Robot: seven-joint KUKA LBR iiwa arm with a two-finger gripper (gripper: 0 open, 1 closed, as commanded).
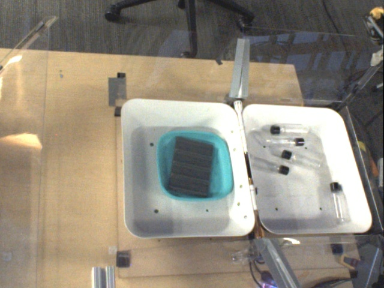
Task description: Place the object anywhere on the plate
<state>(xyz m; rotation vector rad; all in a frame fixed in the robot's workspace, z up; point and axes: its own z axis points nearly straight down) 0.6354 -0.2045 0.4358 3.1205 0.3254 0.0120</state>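
- I see a dark ridged block lying flat on the teal plate in the left bin.
- Clear vials lie scattered in the right bin.

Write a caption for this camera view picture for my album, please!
A dark grey ridged block lies on a turquoise plate in the left white bin; clear vials with black caps lie in the right bin.

I count two white bins, left and right. One teal plate. One dark ridged block on it. Five clear vials with black caps, among them one lying apart.
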